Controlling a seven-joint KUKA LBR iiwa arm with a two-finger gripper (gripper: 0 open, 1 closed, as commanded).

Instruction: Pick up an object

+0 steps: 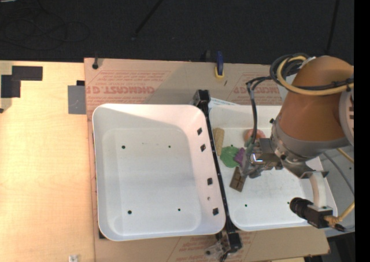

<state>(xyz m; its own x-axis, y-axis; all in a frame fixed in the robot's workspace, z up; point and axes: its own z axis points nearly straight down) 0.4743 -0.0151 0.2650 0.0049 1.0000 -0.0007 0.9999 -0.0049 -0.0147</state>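
My gripper (252,161) hangs low over the left part of the right bin (272,214), with the arm's orange band above it. Just left of it lie a green object (229,156) and a small purple piece (240,154). A brown block (237,180) lies tilted just below the gripper. Beside the bin's left wall lies a tan cylinder (218,137). A pink and red object (253,135) shows just above the gripper, partly hidden by the wrist. I cannot make out anything held.
The left bin (110,139) stands beside the right one, with black clips along the shared wall (209,157). Both bins rest on cardboard (139,84). A blue clamp (219,63) stands at the back edge. Bare wooden bench (40,168) lies to the left.
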